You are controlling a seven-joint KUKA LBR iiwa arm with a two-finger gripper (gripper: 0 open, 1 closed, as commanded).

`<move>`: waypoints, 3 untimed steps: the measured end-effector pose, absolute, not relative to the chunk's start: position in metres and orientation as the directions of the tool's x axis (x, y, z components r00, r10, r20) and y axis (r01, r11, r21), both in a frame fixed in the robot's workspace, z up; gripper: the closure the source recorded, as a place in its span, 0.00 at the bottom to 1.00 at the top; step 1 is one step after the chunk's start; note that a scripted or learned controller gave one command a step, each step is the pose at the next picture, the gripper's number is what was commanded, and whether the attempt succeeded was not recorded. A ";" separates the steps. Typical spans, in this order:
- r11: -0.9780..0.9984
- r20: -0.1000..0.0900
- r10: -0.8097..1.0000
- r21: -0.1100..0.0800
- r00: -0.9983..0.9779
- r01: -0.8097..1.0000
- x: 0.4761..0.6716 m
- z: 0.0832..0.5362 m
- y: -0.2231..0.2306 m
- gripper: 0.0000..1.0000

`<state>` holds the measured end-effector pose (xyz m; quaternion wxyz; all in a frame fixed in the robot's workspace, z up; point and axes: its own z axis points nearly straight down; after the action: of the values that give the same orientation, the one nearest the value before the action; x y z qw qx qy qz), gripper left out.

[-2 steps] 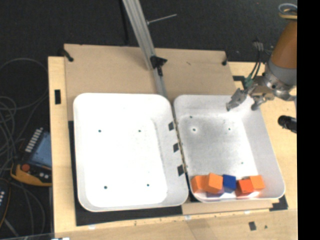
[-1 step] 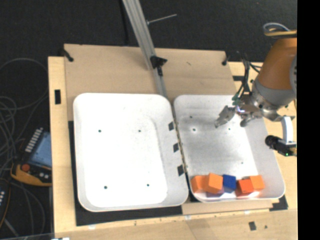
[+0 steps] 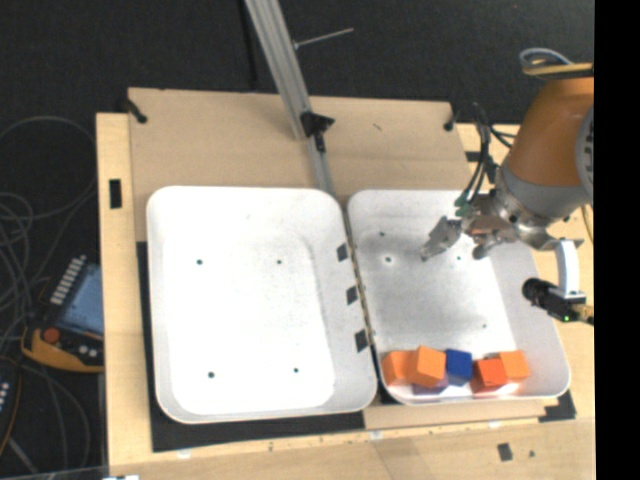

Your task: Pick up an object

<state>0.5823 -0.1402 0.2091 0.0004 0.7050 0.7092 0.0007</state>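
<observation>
The arm comes in from the right and most of it is cut off at the frame edge, so only the orange band and the grey wrist below it can be seen. Beneath the wrist the gripper hangs over the far part of the right bin. Its two fingers stand apart, one slanting down to the left and the other shorter on the right, with bare bin floor showing between them; nothing is held.

The blocks lie well away from the gripper, packed in a row along the near edge of the right bin. From left to right there are an orange block, a second orange block touching it, a blue block, and two more orange blocks pressed together. The row's long axis runs left to right along the bin's near wall. Under the second orange block something purplish peeks out, too small to identify. Where one block ends and the next begins at the right end is hard to tell.

The left bin sits beside it, the two rims touching. A metal rail slants down from the top toward the seam between the bins.
</observation>
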 end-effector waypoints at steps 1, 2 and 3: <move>0.001 0.000 1.000 0.002 -0.001 1.000 0.582 0.208 -0.142 0.00; -0.001 -0.001 1.000 0.006 0.001 1.000 0.583 0.219 -0.143 1.00; -0.001 0.003 1.000 -0.008 0.001 1.000 0.520 0.164 -0.099 1.00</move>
<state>0.5200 -0.0991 0.1643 -0.0039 0.7073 0.7069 -0.0021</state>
